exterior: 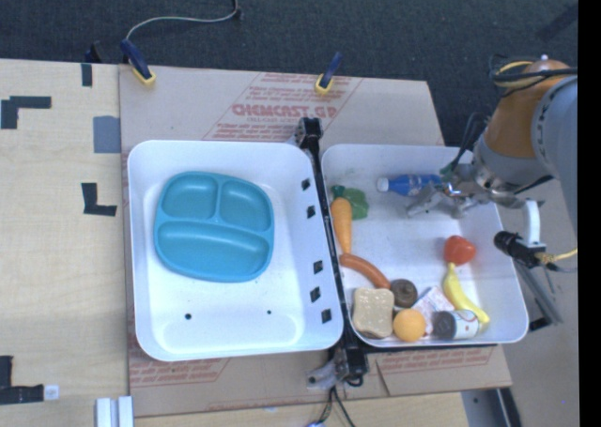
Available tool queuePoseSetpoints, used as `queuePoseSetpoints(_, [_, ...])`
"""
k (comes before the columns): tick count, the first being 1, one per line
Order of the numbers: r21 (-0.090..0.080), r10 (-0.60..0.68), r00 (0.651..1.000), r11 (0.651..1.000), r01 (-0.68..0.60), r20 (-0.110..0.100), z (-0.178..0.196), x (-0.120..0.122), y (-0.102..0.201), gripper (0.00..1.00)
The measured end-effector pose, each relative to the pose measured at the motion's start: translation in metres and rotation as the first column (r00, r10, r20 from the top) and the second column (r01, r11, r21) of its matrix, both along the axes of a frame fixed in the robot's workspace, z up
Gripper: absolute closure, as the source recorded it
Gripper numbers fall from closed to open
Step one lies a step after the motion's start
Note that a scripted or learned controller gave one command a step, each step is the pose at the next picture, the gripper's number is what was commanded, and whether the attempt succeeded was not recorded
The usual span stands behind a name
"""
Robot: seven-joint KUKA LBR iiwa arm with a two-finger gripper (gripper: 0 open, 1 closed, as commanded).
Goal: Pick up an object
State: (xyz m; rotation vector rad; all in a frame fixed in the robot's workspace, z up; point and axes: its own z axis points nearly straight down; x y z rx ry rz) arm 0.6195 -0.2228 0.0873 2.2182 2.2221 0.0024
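Note:
My gripper (434,200) hovers low in the right bin (512,308), near its back right corner. It is just in front of a blue bottle with a white cap (406,184) that lies on its side, and I see nothing held in it. A red pepper (459,249) and a banana (463,297) lie in front of the gripper. A carrot (343,221) rests along the bin's left wall. Near the front lie a sausage (365,270), a bread slice (373,312), an orange (408,325) and a chocolate donut (404,292).
The left bin (150,322) holds a blue divided plate (215,226). A small can (441,326) and a white packet (430,304) sit among the front items. Bare white floor lies in the middle of the right bin (404,237). Cardboard (272,106) lies under both bins.

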Motion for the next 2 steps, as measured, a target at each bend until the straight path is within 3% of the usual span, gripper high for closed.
queuePoseSetpoints(1, [0.000,0.000,1.000,1.000,0.000,0.003,0.000,-0.060,0.000,0.00])
queuePoseSetpoints(2, [0.000,0.001,1.000,1.000,-0.001,0.005,0.000,-0.100,0.000,0.00])
